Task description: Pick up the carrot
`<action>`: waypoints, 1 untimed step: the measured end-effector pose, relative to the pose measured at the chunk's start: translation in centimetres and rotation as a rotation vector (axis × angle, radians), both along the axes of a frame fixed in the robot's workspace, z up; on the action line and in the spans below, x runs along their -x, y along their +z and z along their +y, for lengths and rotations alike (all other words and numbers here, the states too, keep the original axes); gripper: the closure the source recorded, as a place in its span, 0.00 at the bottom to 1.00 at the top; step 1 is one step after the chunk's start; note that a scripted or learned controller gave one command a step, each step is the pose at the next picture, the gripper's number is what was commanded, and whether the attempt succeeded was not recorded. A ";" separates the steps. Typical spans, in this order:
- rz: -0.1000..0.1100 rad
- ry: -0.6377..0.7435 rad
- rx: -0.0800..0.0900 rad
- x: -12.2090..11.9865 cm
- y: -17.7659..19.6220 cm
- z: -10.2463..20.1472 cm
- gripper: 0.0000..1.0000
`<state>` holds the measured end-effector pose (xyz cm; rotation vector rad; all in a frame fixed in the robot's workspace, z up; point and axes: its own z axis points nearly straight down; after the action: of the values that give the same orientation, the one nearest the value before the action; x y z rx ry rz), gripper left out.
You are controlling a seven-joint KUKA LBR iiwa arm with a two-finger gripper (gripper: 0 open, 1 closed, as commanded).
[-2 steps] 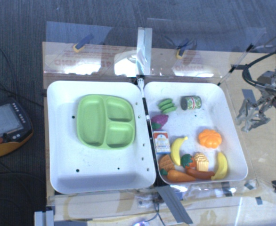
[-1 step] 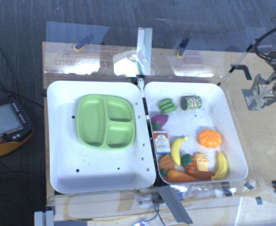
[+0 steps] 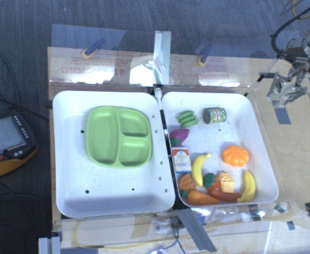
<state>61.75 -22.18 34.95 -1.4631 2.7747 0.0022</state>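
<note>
Orange tapered plastic carrot [image 3: 199,197]: lies along near wall of right white bin [image 3: 258,131], touching brown sausage [image 3: 225,196]. Tool [image 3: 285,91] above bench, well apart; spread or pressed, cannot tell. Approach from above, fingers straddling its width.

Bright, slightly soft picture; glare whitens the bench [image 3: 99,70] behind the bins.

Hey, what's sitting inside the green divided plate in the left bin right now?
Nothing shows inside the green divided plate; all three compartments look bare. It lies flat in the left bin, so whatever is beneath it is covered. The carrot lies in the right bin.
</note>
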 end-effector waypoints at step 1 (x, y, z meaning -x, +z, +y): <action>0.004 0.249 0.000 8.4 -5.1 -0.1 1.00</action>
<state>53.39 -22.26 29.88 -1.7982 2.5746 0.0050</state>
